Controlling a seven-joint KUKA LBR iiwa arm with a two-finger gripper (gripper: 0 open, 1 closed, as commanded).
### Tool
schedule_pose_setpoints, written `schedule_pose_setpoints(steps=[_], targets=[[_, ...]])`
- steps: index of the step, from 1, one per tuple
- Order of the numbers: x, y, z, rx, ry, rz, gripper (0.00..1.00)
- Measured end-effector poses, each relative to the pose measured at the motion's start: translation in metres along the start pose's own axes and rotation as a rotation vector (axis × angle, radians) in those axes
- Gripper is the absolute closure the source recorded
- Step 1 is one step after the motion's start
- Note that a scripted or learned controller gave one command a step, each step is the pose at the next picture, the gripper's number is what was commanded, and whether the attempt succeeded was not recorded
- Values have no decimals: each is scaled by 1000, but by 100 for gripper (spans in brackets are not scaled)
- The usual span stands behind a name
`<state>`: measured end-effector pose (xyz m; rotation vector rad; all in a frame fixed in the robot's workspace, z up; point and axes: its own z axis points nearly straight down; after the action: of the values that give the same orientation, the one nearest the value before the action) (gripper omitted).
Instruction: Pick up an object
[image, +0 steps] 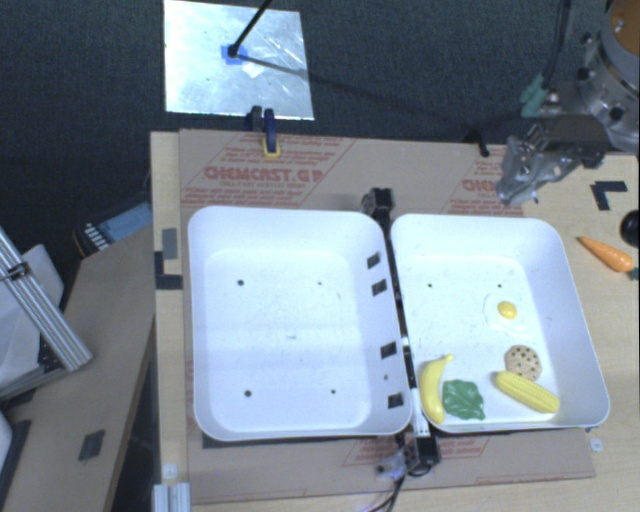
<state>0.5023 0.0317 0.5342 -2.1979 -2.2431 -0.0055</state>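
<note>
Camera view, one entry per item, taken from above at a slant.

Item: my gripper (520, 180); poised above the bench past the far edge of the right bin (575, 290), near its far right corner; nothing lies between my fingers; whether they stand wide or narrow I cannot tell, the metal blurs together at this angle.

Item: left bin (205, 300); white, shallow, well apart from me.

Item: fried egg (506, 310); flat, yellow yolk on white, nearest to me of all the pieces; it lies toward the near side of the bin from my fingers, almost straight along that line.

Item: cookie (522, 360); round, speckled, just beyond the egg on the same line.

Item: corn cob (527, 392); long axis slanting from upper left to lower right, by the near wall.

Item: banana (433, 388); long axis nearly upright in the picture, against the wall shared with the left bin; touching the green leaf (463, 399) beside it.

Item: carrot (606, 253); outside the bins, on the bench to my right.

Judgement: every pickable piece sits nearer the camera than my fingers; I must travel over the rim and down; the egg is the shortest reach, though flat and likely poor to pinch.
</note>
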Motion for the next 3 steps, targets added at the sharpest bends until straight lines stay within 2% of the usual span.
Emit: schedule_pose_setpoints(steps=[1, 2, 3], targets=[[126, 11, 46, 5, 0, 3, 100], [89, -15, 104, 6, -5, 21, 100], [151, -15, 203, 11, -4, 11, 100]])
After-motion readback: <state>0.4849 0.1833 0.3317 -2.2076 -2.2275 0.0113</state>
